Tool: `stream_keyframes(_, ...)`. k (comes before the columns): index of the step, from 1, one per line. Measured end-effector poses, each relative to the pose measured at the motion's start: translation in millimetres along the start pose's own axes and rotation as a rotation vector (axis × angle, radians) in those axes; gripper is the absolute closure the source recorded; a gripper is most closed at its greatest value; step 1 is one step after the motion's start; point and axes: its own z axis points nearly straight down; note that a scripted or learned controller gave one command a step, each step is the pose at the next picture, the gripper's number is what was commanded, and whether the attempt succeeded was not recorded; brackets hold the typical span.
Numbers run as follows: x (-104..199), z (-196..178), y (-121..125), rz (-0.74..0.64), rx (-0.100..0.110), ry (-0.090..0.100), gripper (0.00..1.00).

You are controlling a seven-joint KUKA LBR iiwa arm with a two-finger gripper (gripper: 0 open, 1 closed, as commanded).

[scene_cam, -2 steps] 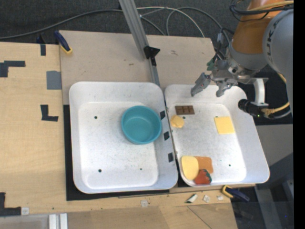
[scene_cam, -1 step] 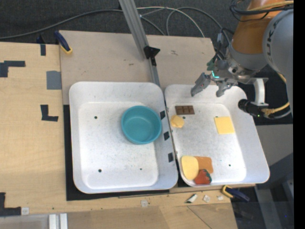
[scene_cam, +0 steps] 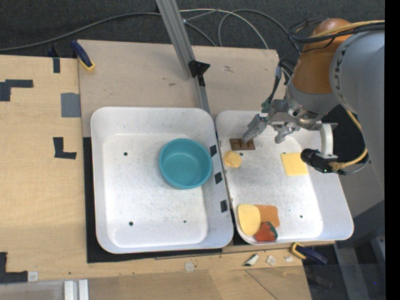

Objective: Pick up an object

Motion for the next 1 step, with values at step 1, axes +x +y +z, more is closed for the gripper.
stream_keyframes(1, 8.1, 57.2, -8.2, 0.000, 0.000, 0.000, 0.00)
